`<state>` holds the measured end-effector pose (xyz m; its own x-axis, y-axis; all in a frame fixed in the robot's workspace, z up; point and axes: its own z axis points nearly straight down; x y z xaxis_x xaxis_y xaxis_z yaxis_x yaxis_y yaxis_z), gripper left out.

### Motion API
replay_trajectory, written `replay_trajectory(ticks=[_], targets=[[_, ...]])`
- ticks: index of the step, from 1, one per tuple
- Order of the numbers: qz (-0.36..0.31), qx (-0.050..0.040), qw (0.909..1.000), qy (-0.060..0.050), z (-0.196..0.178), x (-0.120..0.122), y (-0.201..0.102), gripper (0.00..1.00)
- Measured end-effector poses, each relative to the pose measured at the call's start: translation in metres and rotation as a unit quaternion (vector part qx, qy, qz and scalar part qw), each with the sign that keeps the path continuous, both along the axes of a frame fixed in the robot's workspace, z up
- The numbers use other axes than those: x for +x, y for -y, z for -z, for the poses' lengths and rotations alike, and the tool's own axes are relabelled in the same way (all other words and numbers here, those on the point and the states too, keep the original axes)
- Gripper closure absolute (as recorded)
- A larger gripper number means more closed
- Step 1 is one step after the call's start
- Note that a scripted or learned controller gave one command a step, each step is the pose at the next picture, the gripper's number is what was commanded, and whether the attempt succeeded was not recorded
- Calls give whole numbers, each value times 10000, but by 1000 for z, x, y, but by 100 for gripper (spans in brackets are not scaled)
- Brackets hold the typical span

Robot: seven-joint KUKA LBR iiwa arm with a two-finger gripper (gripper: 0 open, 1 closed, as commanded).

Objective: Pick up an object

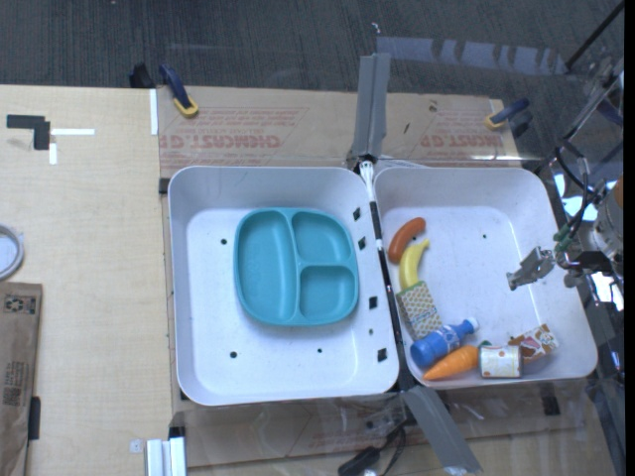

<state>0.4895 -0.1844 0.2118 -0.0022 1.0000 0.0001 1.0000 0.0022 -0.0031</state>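
The end effector (532,268) is seen at the right of the frame, over the right bin (476,181), and appears spread and empty. The carrot (449,362), bottle (443,340) and can (500,361) are crowded at the lower edge; the banana (413,262), lying apart, is judged the easier target.

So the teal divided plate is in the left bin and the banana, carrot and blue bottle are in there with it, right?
Not quite. The teal divided plate is in the left bin, but the banana, carrot and blue bottle lie in the right bin, along its left side and front. The camera view shows this.
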Motion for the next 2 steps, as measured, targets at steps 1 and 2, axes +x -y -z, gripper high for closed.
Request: replay_trajectory(ticks=[1,2], targets=[[-377,-3,9993,14,-37,8,-11,0],[-1013,3,9949,10,121,2,-5,0]])
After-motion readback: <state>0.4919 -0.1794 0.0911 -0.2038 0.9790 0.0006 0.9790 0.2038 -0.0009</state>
